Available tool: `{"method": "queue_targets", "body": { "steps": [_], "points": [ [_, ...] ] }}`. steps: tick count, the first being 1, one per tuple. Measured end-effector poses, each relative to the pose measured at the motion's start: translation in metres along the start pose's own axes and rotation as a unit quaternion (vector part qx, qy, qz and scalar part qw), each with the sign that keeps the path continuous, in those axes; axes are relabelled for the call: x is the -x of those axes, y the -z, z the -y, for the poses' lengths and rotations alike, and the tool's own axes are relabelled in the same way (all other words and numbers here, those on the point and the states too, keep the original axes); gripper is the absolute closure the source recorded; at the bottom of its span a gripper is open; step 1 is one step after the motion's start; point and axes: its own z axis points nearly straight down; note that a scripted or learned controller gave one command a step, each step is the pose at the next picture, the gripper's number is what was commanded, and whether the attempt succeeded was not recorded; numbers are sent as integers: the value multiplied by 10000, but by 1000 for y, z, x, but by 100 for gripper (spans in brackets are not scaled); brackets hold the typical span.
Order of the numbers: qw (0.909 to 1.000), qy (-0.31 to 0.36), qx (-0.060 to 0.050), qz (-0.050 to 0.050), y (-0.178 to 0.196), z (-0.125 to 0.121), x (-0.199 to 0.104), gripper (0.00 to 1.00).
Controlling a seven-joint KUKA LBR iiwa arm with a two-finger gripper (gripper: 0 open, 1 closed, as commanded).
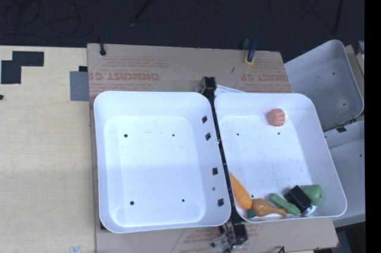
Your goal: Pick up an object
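Cardboard sheet (178,70) with reversed red print covers the bench top, and both bins sit on it. A wooden table surface (41,150) runs off to the left, and a grey metal panel (324,82) sits past the right bin's far corner.

Left bin (98,156) and right bin (315,121) are side by side, rims touching along the centre seam, with small black clips (208,136) down that seam.

All the pickable items are in the right bin. An orange carrot-shaped piece (239,190) lies against the seam-side wall near the front. Along the front wall, close together, are a tan piece (266,206), a long green piece (284,204), a black block (297,198) lying partly over it, and a rounded green piece (314,192) at the front right corner. A pinkish-orange ball (276,117) sits alone near the far wall, well apart from that cluster.

Gripper state: cannot tell, so no offset from gripper to any item can be given.
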Motion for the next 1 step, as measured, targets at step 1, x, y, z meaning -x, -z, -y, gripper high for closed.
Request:
{"method": "queue_targets", "body": {
  "steps": [1],
  "points": [
    [10000, -24, -72, -32, 19, 56, 0, 0]
  ]
}}
